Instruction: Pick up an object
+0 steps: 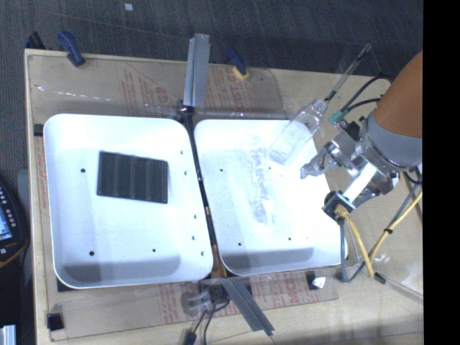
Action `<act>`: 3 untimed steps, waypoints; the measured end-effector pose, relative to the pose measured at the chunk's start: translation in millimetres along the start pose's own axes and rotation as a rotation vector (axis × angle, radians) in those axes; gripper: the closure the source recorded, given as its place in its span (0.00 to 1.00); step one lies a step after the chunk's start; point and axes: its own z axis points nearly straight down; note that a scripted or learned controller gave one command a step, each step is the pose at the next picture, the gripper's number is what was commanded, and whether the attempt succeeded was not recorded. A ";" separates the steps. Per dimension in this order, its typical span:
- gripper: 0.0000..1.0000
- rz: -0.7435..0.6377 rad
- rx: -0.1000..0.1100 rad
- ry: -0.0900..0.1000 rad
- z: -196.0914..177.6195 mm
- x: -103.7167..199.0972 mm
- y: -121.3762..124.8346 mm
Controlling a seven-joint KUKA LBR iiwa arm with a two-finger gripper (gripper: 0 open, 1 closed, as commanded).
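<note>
— Firstly, item one: which is the landmark?
— Right bin [233,200], white and shallow. All other entries are placed against it.

— Item two, the thing to pick?
— Clear plastic bottle [293,138], lying aslant over the right bin's far right corner, neck towards the rim.

— Item three, the pincer?
— Gripper [314,168], at the right bin's right edge. It is just beside the bottle, on the bottle's near right side. Whether they touch cannot be told, and neither can whether the pincer is open or closed.

— Item four, the arm?
— Grey arm [394,136], outside the right bin's right wall, with its orange band [407,92] above.

— Item five, further stock?
— Left bin [108,239], touching the right bin's left wall, holds a dark ribbed rectangle [133,177], lying flat and well apart from the gripper.
</note>
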 end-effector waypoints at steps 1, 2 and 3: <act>0.00 0.222 0.001 -0.001 -1.8 -20.7 28.5; 0.00 0.418 -0.001 -0.001 -1.6 -21.5 29.2; 0.00 0.170 0.001 0.001 -121.3 43.7 74.4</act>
